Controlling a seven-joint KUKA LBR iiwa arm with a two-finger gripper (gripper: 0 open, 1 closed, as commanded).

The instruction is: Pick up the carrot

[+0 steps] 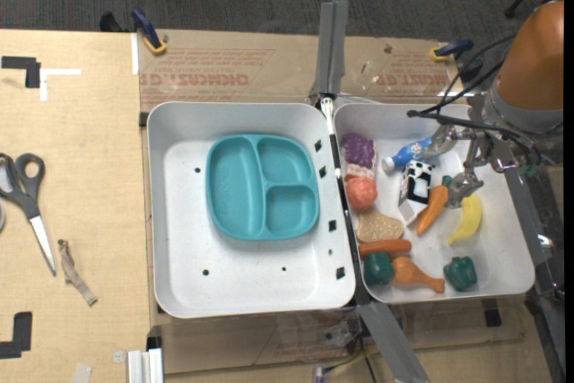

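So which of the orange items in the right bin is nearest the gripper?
The carrot, slanted just below the gripper, beside the banana. The peach and drumstick lie farther off.

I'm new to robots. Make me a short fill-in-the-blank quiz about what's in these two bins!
1. The teal plate lies in the ____ bin.
2. The carrot lies beside a yellow ____.
3. The purple grapes lie in the ____ bin.
4. The scissors lie ____ the bins.

Answers: left; banana; right; outside
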